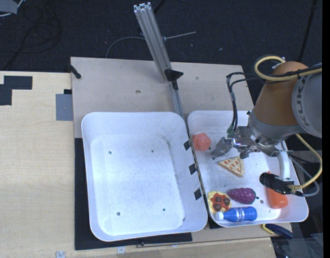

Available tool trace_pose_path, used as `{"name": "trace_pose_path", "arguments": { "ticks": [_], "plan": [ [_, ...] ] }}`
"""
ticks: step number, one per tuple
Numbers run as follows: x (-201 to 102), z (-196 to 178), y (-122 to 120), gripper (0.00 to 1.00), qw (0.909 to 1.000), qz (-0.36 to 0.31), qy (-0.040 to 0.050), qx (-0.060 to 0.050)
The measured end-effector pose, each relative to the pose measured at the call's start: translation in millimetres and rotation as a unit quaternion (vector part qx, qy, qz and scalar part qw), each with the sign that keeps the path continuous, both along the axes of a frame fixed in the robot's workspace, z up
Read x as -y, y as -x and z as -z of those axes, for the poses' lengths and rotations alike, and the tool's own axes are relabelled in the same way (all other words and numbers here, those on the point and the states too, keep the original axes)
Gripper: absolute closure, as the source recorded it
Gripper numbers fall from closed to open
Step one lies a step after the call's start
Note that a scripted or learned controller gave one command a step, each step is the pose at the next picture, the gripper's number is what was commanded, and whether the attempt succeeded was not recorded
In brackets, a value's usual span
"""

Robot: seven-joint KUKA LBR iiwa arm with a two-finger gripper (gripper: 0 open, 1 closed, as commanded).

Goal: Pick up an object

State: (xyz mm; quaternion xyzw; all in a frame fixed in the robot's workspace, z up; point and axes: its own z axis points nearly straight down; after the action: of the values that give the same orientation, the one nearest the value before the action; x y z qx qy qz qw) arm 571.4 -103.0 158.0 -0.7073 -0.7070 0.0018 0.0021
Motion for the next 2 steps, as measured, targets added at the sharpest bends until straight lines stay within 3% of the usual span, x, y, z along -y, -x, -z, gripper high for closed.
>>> {"name": "trace_pose_path", "arguments": {
  "ticks": [1,2],
  "plan": [
    [1,43,-1,0.00,1.0000,0.000,0.0000,0.000],
    [2,31,-2,1.00,1.0000,0.001,0.0002,0.002]
  ]
}}
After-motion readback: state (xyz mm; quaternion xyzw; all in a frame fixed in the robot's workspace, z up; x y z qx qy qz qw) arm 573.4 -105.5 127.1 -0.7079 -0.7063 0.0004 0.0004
